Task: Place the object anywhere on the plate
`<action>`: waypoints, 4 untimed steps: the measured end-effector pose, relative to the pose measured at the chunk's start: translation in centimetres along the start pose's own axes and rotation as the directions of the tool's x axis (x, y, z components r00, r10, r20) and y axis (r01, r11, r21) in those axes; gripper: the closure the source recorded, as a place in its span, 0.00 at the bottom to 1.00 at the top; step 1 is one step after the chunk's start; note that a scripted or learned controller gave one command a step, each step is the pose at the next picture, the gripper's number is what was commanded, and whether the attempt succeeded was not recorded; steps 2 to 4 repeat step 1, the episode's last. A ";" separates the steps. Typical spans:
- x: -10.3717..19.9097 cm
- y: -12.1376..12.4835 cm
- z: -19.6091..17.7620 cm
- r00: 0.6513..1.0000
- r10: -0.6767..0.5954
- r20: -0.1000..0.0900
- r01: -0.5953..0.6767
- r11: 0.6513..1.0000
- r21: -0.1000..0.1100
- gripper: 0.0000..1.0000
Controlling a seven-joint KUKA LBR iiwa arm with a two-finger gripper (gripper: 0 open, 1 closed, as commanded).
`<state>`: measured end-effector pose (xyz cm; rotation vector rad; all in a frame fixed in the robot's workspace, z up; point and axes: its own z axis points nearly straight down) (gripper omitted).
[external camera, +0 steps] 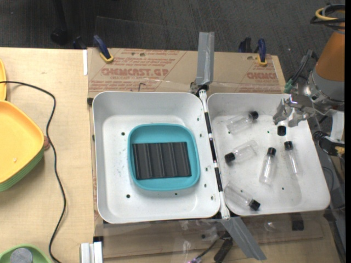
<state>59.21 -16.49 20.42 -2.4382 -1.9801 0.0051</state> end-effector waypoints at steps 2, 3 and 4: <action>0.0 0.0 0.0 1.000 0.000 0.000 0.000 1.000 -0.001 0.00; 0.0 0.0 0.0 1.000 0.000 0.000 0.000 1.000 -0.001 0.00; 0.0 0.0 0.0 1.000 0.000 0.000 0.000 1.000 -0.001 0.00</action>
